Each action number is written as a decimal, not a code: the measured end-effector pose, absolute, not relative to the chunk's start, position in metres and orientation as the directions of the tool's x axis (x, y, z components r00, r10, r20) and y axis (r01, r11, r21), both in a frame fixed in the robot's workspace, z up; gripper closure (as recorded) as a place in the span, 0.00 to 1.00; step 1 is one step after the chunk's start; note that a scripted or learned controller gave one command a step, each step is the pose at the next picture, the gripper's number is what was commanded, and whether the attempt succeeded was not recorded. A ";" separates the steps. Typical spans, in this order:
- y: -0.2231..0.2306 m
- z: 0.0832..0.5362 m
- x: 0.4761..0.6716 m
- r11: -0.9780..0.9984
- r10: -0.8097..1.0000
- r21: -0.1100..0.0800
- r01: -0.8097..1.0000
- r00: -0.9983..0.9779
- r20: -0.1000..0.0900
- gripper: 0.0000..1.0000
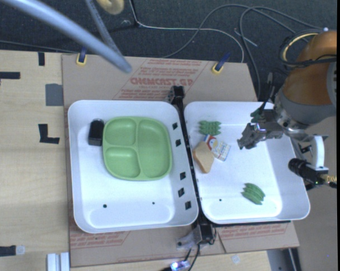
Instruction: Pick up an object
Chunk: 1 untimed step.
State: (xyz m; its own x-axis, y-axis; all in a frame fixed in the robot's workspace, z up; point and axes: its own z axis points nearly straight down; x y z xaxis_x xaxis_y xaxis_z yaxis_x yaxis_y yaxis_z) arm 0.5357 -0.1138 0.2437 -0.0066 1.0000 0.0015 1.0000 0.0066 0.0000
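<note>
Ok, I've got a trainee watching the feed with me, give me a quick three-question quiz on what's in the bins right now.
1. True or false: the green divided plate lies in the right bin.
2. Which item lies nearest the front of the right bin? A) the tan wedge B) the small green piece C) the green ridged piece
3. What dark thing sits against the plate's left side?

Key:
1. False; it lies in the left bin.
2. B.
3. A small black block. The gripper hovers over the right bin, above the items.
</note>
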 end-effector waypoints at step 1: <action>-0.056 0.243 0.533 0.007 1.000 -0.002 1.000 -0.007 0.002 1.00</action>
